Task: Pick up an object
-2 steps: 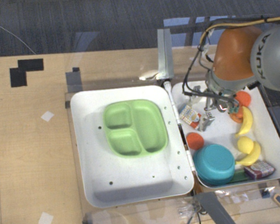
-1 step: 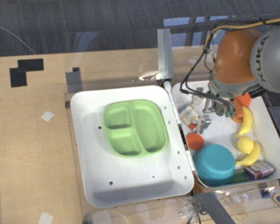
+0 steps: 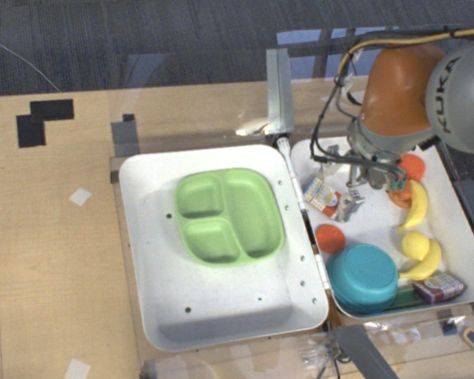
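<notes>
A light wooden worktop (image 3: 51, 273) carries two shallow white plastic bins: the left bin (image 3: 156, 261) holds a green sectioned plastic tray (image 3: 227, 215). Black square markers (image 3: 42, 119) sit on the far-left worktop.

**Robot arm reaching in from the right**

A grey KUKA iiwa arm (image 3: 465, 103) is extending into the scene from the right edge, its rounded orange band (image 3: 396, 90) sitting just above the wrist. Black and yellow cables are looping over the top of the orange section and trailing down its left side. Below the band, the wrist is pointing downward, with the two-finger gripper (image 3: 358, 196) hanging beneath it, its metal fingers (image 3: 354, 205) angling down and slightly left.
</notes>
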Available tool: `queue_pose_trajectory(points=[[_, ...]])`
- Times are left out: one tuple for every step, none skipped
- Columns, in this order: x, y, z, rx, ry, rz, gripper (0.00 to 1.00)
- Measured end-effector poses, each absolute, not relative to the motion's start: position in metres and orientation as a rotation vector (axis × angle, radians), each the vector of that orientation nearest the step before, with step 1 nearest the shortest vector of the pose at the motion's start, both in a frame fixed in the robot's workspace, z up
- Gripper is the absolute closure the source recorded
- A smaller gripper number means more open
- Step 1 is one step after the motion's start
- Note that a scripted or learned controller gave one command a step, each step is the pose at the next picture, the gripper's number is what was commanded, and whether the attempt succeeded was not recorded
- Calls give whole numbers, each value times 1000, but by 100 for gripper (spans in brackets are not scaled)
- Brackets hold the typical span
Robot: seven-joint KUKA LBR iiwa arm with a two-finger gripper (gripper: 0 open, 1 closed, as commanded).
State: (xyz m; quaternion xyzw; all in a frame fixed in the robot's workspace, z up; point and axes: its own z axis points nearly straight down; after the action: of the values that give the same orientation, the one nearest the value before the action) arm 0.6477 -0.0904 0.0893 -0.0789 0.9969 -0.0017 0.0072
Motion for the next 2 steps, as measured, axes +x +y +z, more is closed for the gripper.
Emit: queue_pose_trajectory(points=[[659, -94, 90, -424, 3099, -4, 0], [651, -90, 90, -544, 3079, -16, 0]])
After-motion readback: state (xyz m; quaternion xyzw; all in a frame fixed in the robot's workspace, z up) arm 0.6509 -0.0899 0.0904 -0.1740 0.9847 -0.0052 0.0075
